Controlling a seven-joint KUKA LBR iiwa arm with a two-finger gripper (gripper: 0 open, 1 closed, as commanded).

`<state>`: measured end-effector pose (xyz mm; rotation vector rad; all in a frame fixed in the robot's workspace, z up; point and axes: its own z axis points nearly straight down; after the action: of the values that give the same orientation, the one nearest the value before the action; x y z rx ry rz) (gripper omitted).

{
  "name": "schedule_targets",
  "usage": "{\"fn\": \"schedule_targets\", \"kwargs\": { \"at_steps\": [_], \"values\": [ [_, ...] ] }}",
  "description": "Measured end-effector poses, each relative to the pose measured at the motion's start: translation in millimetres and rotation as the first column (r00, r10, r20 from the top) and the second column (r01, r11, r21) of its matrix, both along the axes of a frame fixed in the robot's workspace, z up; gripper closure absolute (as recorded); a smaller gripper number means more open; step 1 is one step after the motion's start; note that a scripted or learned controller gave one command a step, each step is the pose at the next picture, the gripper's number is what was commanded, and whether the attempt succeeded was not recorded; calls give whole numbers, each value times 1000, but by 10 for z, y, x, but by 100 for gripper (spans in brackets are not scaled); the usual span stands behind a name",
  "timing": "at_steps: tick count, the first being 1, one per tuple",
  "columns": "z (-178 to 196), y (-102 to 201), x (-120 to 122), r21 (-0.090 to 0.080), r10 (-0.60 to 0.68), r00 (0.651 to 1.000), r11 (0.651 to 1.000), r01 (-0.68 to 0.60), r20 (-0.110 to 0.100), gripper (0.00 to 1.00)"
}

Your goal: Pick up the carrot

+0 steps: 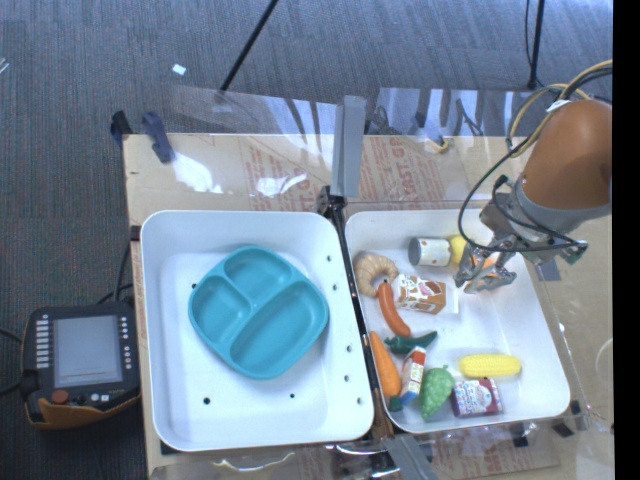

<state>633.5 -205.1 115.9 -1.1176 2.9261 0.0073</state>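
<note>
The carrot [384, 364] is orange with a green top and lies along the left wall of the right bin [545, 318], near its front. My gripper [488, 276] hangs over the far right part of that bin, well away from the carrot and past the milk carton [422, 294]. Its fingers stand apart, pointing down, and I see nothing held between them.
Around the carrot lie a red sausage [393, 310], a green pepper [410, 342], a small bottle [413, 370] and a green fruit [435, 390]. Corn [490, 366], a red packet [476, 396], a can [432, 251] and a croissant [375, 268] share the bin. A blue divided plate [258, 310] lies in the left bin [160, 268].
</note>
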Motion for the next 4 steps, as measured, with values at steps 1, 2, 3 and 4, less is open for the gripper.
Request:
{"fn": "schedule_targets", "kwargs": {
  "at_steps": [1,2,3,4],
  "values": [
    [246,277,-1056,-5,253,967,967,-253,-6,100],
    [159,-19,-325,-3,543,840,840,-543,-3,100],
    [266,-8,-313,-1,537,844,844,-537,3,100],
    [761,-74,-414,-5,95,995,995,-95,-4,100]
  ]
}}
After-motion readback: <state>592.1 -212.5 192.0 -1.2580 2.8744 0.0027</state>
